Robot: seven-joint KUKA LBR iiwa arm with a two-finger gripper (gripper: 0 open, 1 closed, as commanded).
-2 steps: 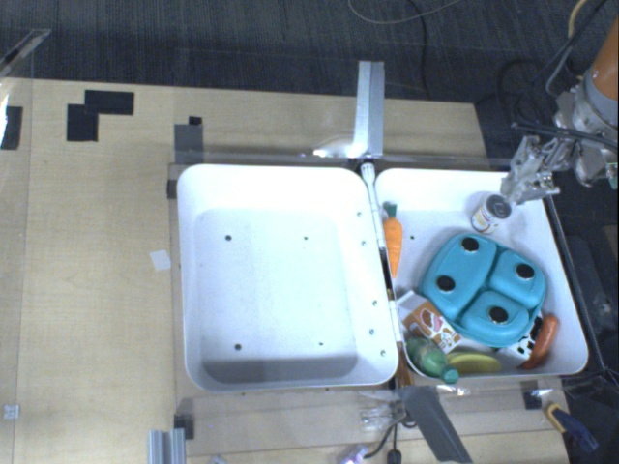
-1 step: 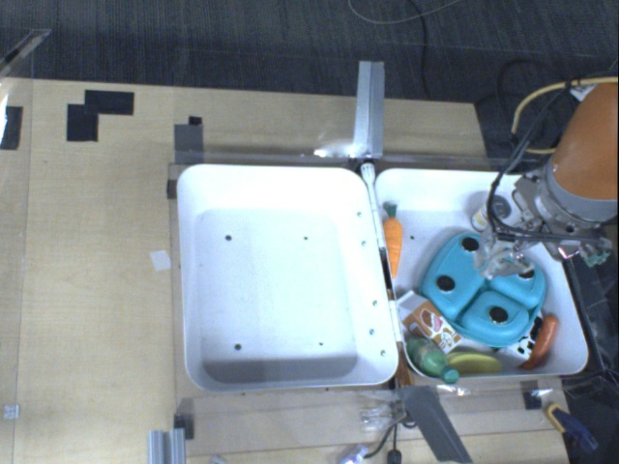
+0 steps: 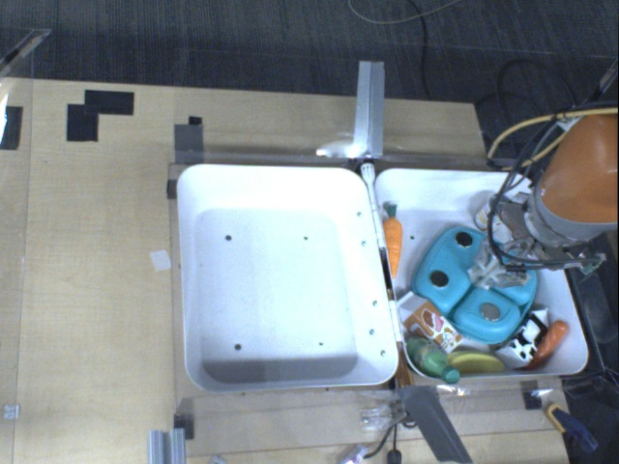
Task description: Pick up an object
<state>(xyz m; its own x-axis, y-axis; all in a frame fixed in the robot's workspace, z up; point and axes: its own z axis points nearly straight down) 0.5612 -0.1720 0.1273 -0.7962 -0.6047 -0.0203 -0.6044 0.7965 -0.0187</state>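
Landmark: the right bin (image 3: 426, 187), one of two shallow white bins side by side on the bench (image 3: 87, 288).
Arm: the grey arm (image 3: 580, 177) with its orange band enters over the right bin's far right side.
Gripper (image 3: 491, 271): low over the middle of the right bin, right above the teal toy; whether it is released or clenched on anything cannot be told.
Teal toy (image 3: 464, 283): the large turquoise piece with round holes, in the centre of the right bin, under the gripper.
Carrot (image 3: 393, 235): by the right bin's left wall, leafy end toward the far side.
Small box (image 3: 433, 325): printed carton at the teal toy's near-left corner.
Banana (image 3: 476, 362): along the right bin's near wall.
Green bottle (image 3: 430, 361): touching the banana's left end.
Black-and-white toy (image 3: 526, 344): near-right corner of the right bin.
Orange-red piece (image 3: 551, 340): just beside the black-and-white toy.
Left bin (image 3: 276, 278): adjoins the right bin's left wall.
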